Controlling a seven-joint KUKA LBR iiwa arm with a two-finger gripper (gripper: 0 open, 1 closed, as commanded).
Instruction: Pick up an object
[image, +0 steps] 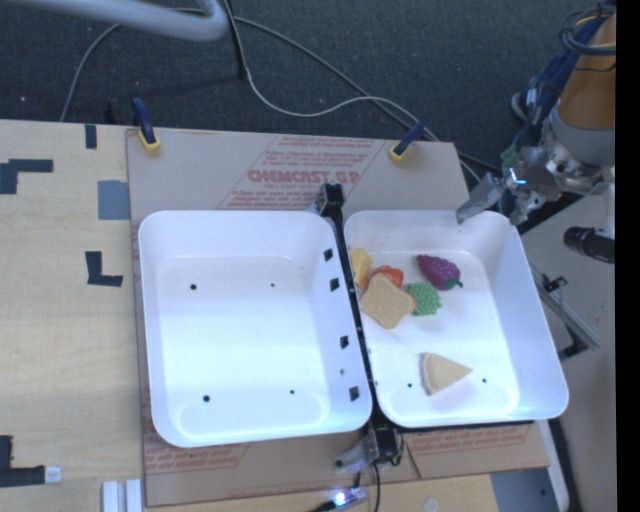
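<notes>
The right bin (520, 300) holds several toy foods. A tan bread slice (386, 301) lies near its left wall, with a yellow piece (359, 266) and a red-orange piece (389, 275) just behind it. A green leafy piece (424, 298) and a purple grape bunch (438, 269) sit toward the middle. A pale wedge (441, 372) lies near the front. My gripper (490, 203) hangs over the bin's back right corner, above and right of the grapes. Its fingers appear spread with nothing between them.
The left bin (160, 300) stands beside the right one, joined by a black clip strip (345, 290). Both rest on a cardboard sheet (290, 175) held by yellow clamps (148, 138). A cable (300, 100) runs across the dark floor behind.
</notes>
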